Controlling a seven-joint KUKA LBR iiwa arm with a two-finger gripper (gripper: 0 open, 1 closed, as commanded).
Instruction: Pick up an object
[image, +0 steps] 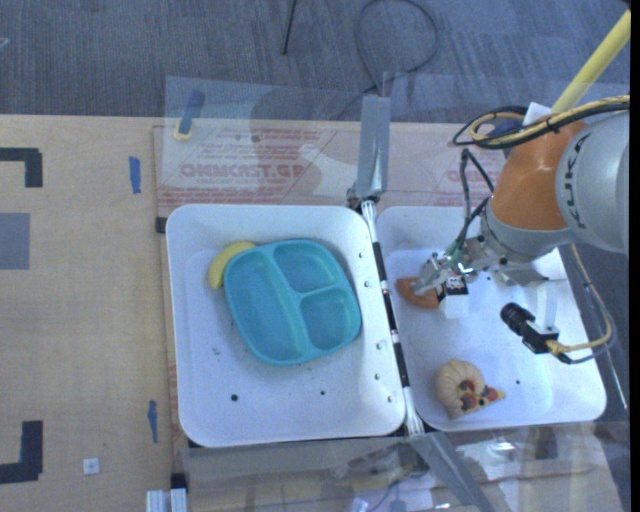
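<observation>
Gripper (438, 278) hovers just beside small orange-brown object (412, 292) by the left wall of right bin (545, 400); open or closed, cannot tell. Object looks light, smooth and likely slippery, best pinched across its middle.

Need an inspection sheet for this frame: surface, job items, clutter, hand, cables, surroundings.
Surface: left bin and right bin, both white, side by side on a wooden bench; a few dark specks in the left bin.
Job's things: blue divided plate in the left bin, with a yellow item partly under its upper-left rim; orange-brown item and tan toy in the right bin.
Clutter: nothing seen.
Grippers: hand low in the right bin, right beside the orange-brown item; no grasp confirmed.
Cables: yellow and black cables looped above the wrist; thin black cable on the floor.
Surroundings: grey carpet; blue tape and black tape marks on the bench.
</observation>
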